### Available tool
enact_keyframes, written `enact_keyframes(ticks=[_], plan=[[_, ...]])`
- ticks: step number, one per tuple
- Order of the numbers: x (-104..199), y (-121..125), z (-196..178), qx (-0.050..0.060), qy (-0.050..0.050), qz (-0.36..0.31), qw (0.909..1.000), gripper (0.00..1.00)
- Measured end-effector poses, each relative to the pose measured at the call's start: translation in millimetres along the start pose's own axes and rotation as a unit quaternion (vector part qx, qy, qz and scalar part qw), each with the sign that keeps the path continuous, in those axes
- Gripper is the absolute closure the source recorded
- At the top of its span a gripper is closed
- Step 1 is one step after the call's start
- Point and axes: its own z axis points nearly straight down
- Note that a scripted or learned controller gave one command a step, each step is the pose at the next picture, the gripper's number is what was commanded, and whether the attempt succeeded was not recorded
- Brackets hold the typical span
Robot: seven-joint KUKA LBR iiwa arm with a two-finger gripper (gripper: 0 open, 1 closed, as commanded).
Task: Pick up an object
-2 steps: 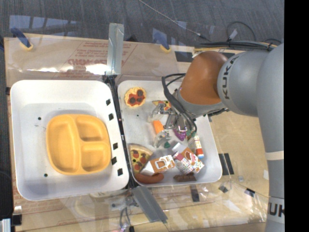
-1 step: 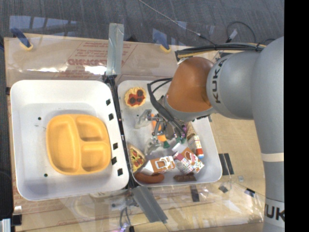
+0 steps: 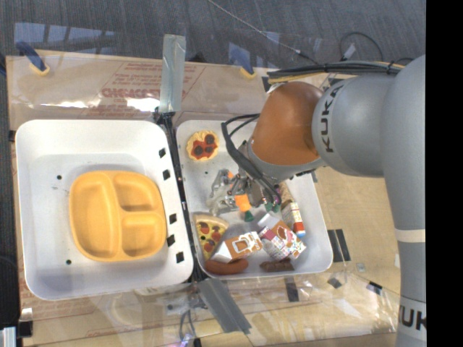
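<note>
Bench (image 3: 94,85) with two white bins, hand (image 3: 242,194) low among toy food in right bin (image 3: 318,244), grip state unclear

- This is a robotics lab or test cell, not a home or kitchen.
- An industrial grey KUKA arm (image 3: 376,114) with an orange band reaches in from 3 o'clock, its maker's name printed on the casing.
- Two shallow white bins (image 3: 43,150) sit side by side on a bench wrapped in clear plastic sheeting (image 3: 94,85), fixed down with strips of grey tape (image 3: 172,67).
- The food is toy food: a small plastic pizza (image 3: 202,146) at 12 o'clock in the right bin and a pizza slice (image 3: 210,235) toward 6 o'clock.
- Loose black cables (image 3: 340,67) run across at 1 o'clock, over dark office-type carpet (image 3: 87,6).
</note>
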Motion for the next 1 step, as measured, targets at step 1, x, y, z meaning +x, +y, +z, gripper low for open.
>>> enact_keyframes(ticks=[1], plan=[[-52.3, 19.5, -131.1, 0.002, -0.007, -0.05, 0.9987, 1.0]])
